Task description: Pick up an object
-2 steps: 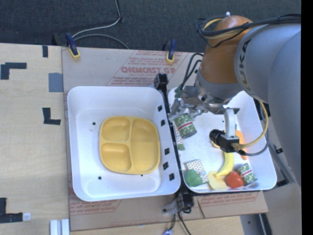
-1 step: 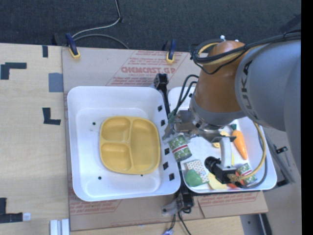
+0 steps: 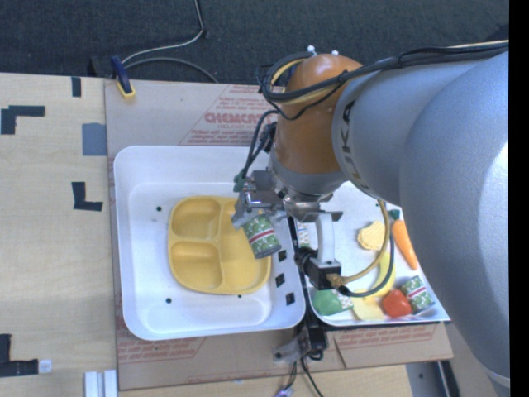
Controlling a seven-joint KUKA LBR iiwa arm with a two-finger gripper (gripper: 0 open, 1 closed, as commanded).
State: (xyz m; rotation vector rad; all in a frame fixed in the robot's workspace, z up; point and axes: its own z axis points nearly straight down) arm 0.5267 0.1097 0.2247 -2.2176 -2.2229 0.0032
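Green-labelled small can (image 3: 262,236) pinched in gripper (image 3: 255,224) above yellow tray (image 3: 202,255); looks light, rigid, slippery; hold mid-body.

Arm's gripper (image 3: 258,222) holds a small can (image 3: 262,236) above the yellow divided plate (image 3: 202,251) in the left bin (image 3: 136,222).

**Colours Over the Two Bins**

A yellow divided tray (image 3: 207,246) is sitting in a white bin (image 3: 132,222). The small can (image 3: 262,235) is showing a green, white and red label. An orange carrot (image 3: 404,244) is lying near a red tomato (image 3: 396,303). The arm (image 3: 430,139) is showing grey with an orange band (image 3: 314,114).
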